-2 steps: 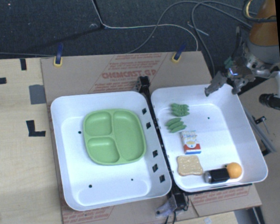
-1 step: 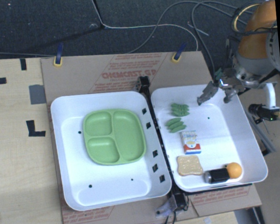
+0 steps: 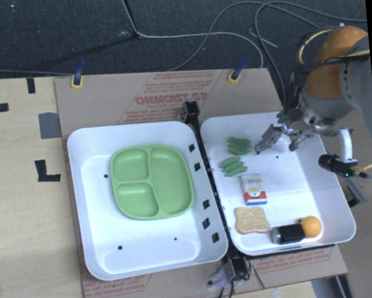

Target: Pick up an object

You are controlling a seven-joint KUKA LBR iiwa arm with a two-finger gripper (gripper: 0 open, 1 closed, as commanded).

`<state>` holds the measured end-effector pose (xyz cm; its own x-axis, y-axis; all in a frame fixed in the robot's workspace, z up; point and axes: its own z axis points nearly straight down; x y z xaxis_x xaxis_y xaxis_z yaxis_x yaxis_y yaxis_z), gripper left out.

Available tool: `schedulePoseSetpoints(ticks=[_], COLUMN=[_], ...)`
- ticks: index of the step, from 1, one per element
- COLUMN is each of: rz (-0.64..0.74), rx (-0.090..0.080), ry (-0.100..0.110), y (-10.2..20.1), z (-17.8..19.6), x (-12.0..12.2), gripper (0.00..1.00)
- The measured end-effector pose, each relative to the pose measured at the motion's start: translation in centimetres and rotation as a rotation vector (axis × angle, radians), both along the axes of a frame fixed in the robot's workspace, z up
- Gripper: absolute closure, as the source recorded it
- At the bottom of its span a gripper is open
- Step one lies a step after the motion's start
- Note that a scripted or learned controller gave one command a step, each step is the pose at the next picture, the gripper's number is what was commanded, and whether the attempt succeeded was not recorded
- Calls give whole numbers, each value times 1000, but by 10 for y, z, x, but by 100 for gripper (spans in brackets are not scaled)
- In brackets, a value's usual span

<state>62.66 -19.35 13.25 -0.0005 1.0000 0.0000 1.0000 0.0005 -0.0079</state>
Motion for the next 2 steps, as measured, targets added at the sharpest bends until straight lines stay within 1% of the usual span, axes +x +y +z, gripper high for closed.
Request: schedulePoseSetpoints(ticks=[1, 2], rz=[2, 2], rx=[-3, -5], ry=[-10, -13], y=[1, 0], z=[-49, -36], x=[1, 2], gripper=[0, 100])
